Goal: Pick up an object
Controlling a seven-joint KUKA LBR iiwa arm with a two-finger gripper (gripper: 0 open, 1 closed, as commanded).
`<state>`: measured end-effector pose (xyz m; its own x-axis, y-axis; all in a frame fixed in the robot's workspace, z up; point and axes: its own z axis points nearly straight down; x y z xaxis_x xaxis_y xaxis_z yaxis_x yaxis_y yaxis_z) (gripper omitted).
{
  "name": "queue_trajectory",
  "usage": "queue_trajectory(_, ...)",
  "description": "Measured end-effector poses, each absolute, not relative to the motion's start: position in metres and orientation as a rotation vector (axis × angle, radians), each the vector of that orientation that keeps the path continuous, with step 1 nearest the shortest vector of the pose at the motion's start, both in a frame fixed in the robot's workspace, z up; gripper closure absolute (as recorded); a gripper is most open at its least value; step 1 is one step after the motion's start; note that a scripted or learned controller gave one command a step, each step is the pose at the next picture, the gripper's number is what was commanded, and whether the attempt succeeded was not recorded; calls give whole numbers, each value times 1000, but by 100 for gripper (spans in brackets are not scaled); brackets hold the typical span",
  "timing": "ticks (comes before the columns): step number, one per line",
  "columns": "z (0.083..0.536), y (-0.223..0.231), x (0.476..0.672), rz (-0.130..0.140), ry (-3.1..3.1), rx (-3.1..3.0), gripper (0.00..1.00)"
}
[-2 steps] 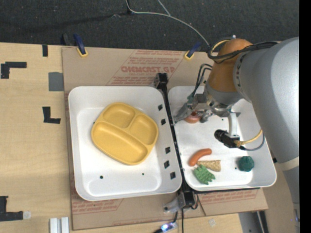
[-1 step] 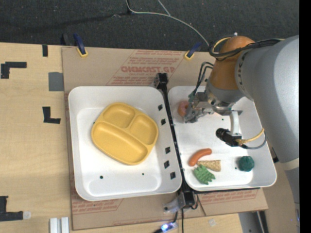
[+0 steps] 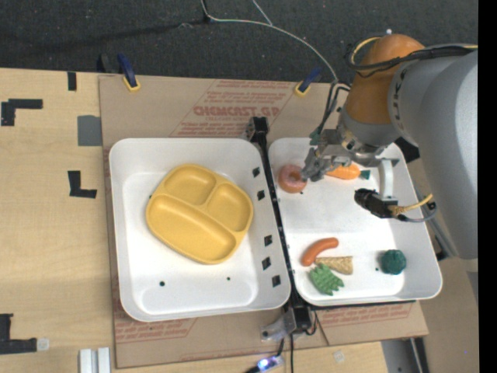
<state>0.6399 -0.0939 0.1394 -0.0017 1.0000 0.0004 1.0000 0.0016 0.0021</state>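
My gripper (image 3: 314,169) hangs low over the back of the right bin (image 3: 419,282), just right of a pink ring-shaped doughnut (image 3: 292,179). An orange carrot-like piece (image 3: 342,173) lies right behind the gripper, partly hidden by it. Toward the front of this bin lie a red sausage (image 3: 320,249), a tan wedge (image 3: 337,265), a green leafy piece (image 3: 326,280) and a dark green round piece (image 3: 392,262). Nothing shows between the fingers.
A yellow divided plate (image 3: 200,212) lies in the left bin (image 3: 132,286). A black divider with clips (image 3: 269,200) runs between the two bins. The arm's grey body (image 3: 439,123) covers the right bin's back right corner.
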Motion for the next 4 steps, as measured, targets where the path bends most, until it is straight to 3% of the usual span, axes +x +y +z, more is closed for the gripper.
queue_trajectory(1,189,-85,635,5,2223,2217,100)
queue_trajectory(2,205,-84,636,2,2223,2220,100)
queue_trajectory(3,218,-30,645,3,2230,2215,100)
queue_trajectory(4,221,31,640,0,2232,2215,100)
